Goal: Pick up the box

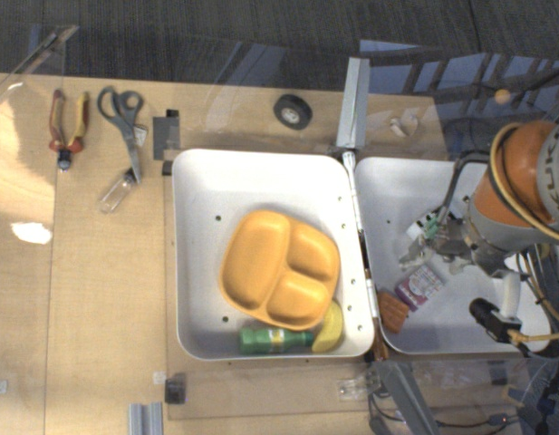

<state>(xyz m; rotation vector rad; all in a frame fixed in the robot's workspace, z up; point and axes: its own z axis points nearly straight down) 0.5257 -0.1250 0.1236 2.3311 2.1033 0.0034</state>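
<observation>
In the right shallow white bin (397, 184), near its front-left corner: a small flat purple-and-white box (421, 285), lying down and turned at a slant to the bin walls. Shows a pale panel on its upper face with purple around it; print too small to read. Sits just beside a small brown object (394, 311), which rests against the bin's front-left wall; impossible to tell whether the two touch, or what the brown thing is. Just above the box in the view, the metal two-finger gripper (431, 238), hanging from the grey arm with an orange band (524, 184), which covers much of the right bin's far side. Cannot tell whether the gripper is released or clenched: a blur of metal parts, wires and glare there. Nothing seen held in it; box apart from it, on the bin floor. In the left shallow white bin (197, 243): a large orange-yellow divided plastic plate (281, 268) with three lobes, taking up the middle. At its front edge, a green bottle (274, 338) on its side, and right of that a yellow rounded item (330, 328) partly tucked under the plate, its shape not clear.
</observation>
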